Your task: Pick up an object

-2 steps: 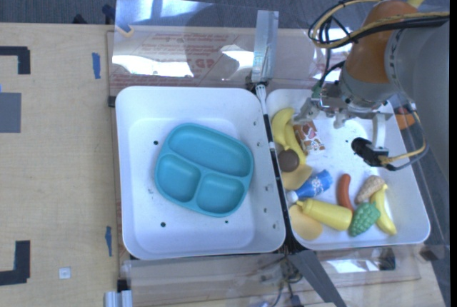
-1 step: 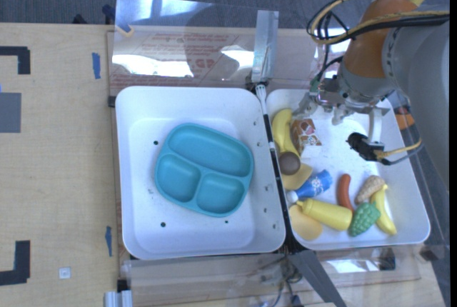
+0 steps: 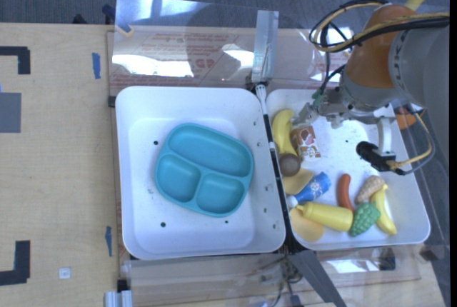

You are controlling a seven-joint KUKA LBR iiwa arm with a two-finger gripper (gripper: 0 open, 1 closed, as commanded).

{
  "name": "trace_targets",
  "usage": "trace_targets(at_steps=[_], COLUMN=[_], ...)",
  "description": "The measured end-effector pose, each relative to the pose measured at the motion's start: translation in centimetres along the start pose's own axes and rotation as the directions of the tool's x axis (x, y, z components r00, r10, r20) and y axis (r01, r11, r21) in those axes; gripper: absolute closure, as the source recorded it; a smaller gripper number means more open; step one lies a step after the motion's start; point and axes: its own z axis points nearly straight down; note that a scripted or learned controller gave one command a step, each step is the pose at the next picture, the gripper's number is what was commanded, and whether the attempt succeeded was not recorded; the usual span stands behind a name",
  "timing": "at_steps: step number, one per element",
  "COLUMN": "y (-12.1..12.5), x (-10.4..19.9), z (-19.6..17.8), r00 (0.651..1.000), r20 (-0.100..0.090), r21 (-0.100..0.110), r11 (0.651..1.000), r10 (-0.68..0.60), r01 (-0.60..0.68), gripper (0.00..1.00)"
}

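Note:
The right bin [image 3: 410,223] holds several toy foods: a yellow banana [image 3: 282,128], a small brown-and-white carton [image 3: 305,143], a brown ball [image 3: 289,165], a blue bottle [image 3: 312,188], a yellow squeeze bottle [image 3: 327,214], a red sausage [image 3: 345,190] and a green piece [image 3: 365,218]. My gripper [image 3: 316,113] hangs at the end of the grey arm over the bin's back left part. It is just above and behind the carton, right of the banana. The wrist hides its tips, and I cannot tell whether it touches the carton.
The left bin [image 3: 136,120] bears a blue divided plate [image 3: 203,170]. A clear plastic sheet [image 3: 186,48] stands behind the bins. Black and yellow cables [image 3: 343,16] loop off the arm's orange band. Another banana [image 3: 385,211] lies at the right bin's front right.

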Motion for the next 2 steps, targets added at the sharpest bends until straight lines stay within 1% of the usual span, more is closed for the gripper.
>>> trace_targets(at_steps=[1,2], y=[-1.32,-1.61], x=[0.05,0.11], z=[-0.07,-0.17], r00=[0.998,0.981], r20=[-0.003,0.001], r21=[-0.002,-0.004], r11=[0.998,0.981], r10=[0.055,-0.195], r01=[-0.055,0.195], gripper=[0.00,0.00])
